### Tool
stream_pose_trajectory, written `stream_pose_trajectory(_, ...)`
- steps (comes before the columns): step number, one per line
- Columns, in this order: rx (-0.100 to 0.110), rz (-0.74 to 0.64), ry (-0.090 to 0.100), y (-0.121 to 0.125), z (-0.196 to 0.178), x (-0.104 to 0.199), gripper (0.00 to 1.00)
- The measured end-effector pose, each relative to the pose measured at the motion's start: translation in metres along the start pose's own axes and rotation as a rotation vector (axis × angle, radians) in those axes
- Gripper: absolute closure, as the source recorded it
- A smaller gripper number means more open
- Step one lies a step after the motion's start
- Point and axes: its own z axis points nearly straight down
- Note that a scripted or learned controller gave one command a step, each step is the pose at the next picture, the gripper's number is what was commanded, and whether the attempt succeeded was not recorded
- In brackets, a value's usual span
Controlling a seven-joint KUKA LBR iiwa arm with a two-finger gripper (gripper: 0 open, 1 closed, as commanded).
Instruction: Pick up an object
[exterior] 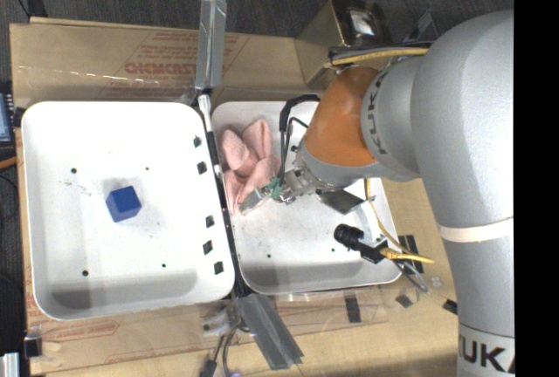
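The gripper point(262, 192) hangs low in the right bin point(306, 275), against that bin's left wall, at the lower edge of a pink cloth point(244, 155) bunched toward the far left corner; whether it is spread or closed on the cloth I cannot tell; a blue cube point(124, 202) sits apart in the left bin point(52, 140). To do this well, I'd pinch a raised fold, not the flat hem, then lift straight up clear of the wall.

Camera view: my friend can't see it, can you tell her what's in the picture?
A grey robot arm reaches in from the right, its claw low over a pink cloth in the right white bin. A small blue cube sits alone in the left white bin.
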Motion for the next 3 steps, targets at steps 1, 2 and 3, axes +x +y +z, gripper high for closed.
stream_pose_trajectory(1, 0.002, -0.07, 0.002, 0.066, 0.0, -0.03, 0.0)
stream_pose_trajectory(2, 0.005, -0.075, 0.003, 0.066, -0.009, -0.029, 1.0)
stream_pose_trajectory(3, 0.002, 0.095, 0.001, 0.122, -0.1, 0.027, 1.0)
